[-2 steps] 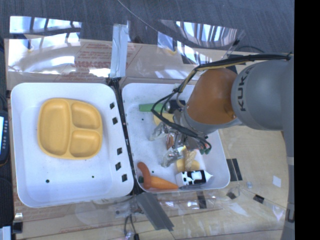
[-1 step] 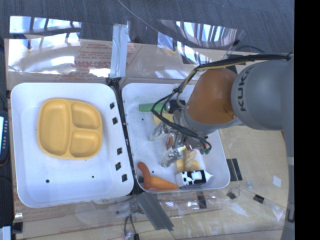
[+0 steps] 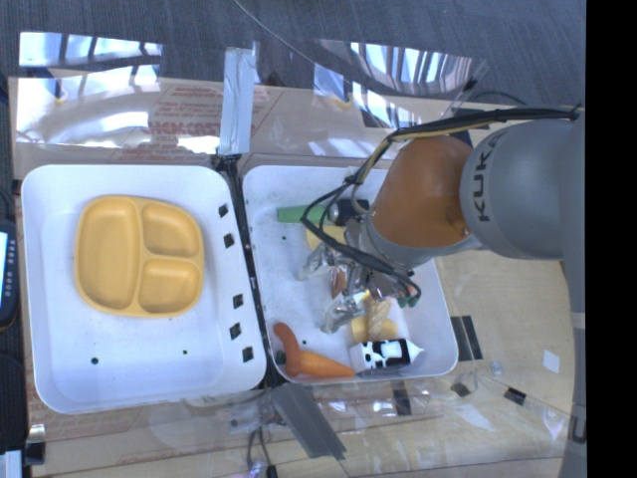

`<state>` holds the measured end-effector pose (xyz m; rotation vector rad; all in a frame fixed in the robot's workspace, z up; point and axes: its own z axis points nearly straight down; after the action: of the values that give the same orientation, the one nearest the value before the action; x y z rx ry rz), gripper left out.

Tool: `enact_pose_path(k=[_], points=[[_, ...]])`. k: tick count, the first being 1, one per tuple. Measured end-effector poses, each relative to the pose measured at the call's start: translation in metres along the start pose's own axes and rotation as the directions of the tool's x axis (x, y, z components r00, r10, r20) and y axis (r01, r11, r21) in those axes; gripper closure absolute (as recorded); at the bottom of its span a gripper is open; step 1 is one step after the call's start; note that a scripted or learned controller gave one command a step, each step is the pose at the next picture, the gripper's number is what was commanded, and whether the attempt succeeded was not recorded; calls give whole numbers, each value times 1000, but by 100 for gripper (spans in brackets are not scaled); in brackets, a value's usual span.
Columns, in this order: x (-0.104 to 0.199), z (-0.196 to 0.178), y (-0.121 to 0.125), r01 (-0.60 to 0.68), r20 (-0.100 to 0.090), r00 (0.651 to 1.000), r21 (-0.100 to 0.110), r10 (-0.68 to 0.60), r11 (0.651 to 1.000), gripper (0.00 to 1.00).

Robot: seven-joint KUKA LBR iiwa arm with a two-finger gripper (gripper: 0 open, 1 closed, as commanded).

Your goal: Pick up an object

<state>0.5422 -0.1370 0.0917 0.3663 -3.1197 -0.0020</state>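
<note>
The arm reaches in from the right over the right bin. My gripper hangs low among a pile of small items in the middle of that bin. An orange carrot and a reddish sausage-like piece lie near the bin's front left. A black and white cow-patterned item sits at the front, with a pale yellow piece just behind it. A green item lies at the back, partly hidden by the wrist.
The left bin holds a yellow divided plate. A row of black clips runs along the divider between the bins. Black cables loop from the wrist over the right bin.
</note>
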Motion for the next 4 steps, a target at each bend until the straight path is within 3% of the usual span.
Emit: enact_pose_path(k=[4], points=[[0, 0, 0, 0, 0, 1000, 0, 0, 1000, 0]])
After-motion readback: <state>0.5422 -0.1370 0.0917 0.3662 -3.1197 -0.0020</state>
